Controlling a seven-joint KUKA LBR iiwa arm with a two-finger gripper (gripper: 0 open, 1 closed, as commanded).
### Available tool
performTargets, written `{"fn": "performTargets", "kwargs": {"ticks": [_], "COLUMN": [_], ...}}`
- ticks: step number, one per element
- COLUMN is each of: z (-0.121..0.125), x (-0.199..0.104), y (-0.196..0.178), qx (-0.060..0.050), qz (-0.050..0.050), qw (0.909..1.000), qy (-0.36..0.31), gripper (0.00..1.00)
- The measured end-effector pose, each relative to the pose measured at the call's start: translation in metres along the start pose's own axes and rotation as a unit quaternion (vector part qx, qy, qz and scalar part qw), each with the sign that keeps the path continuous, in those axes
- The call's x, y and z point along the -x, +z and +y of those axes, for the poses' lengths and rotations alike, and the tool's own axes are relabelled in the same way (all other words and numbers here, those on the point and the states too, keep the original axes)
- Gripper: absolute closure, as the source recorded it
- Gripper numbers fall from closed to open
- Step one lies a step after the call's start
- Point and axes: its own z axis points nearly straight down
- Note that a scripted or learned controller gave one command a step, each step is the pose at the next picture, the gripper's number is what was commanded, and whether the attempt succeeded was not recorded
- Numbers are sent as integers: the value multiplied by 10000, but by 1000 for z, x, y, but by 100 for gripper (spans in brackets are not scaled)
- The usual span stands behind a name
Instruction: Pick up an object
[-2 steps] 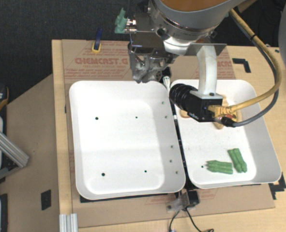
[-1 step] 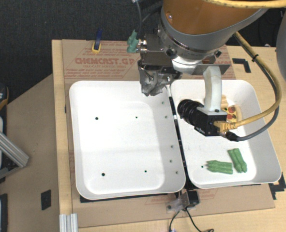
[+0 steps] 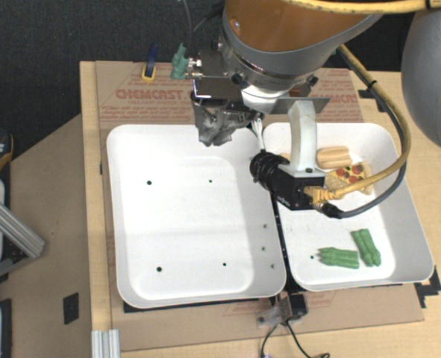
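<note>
Brown cardboard-covered worktop (image 3: 130, 88), two shallow white plastic bins (image 3: 130, 200). Dark gripper (image 3: 219, 129) over left bin; opening unclear, nothing visibly held. Likely empty grasp: food toys (image 3: 339, 159) sit well apart.

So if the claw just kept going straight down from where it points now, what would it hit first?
Most likely the bare white floor of the left bin near its far rim. The claw hangs above that corner with no object seen beneath it, though height and exact landing point are hard to judge from this slanted view.

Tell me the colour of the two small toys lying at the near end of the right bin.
Green, both toys, seen in the camera view.
</note>
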Motion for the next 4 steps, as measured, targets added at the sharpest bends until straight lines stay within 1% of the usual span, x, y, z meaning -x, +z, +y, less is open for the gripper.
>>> {"fn": "performTargets", "kwargs": {"ticks": [4], "z": [2], "x": [-1], "y": [-42], "qx": [44], "qz": [24], "qw": [10000], "qy": [-7], "gripper": [100]}}
